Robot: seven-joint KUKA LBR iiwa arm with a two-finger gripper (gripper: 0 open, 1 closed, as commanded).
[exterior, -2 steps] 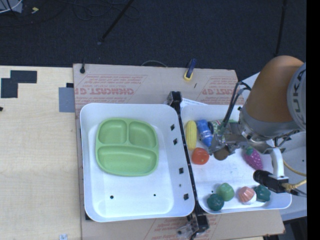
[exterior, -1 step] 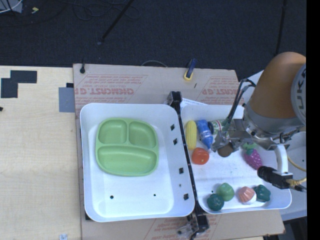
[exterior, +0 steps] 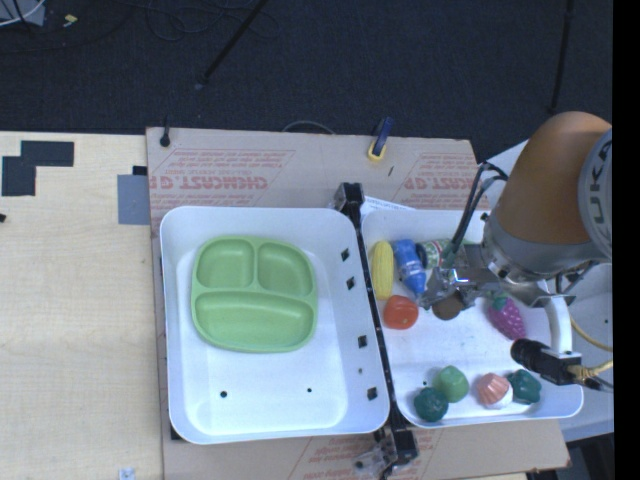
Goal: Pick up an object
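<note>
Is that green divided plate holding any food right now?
Empty. The green plate lies flat in the left bin, all three compartments bare.

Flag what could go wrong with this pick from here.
1. The gripper sits low in the right bin among the blue item, yellow corn and orange ball; closing here may catch two, or nudge one away.
2. The ball is round and may roll off.
3. The arm hides the gripper, so a miss could go unseen.
</note>
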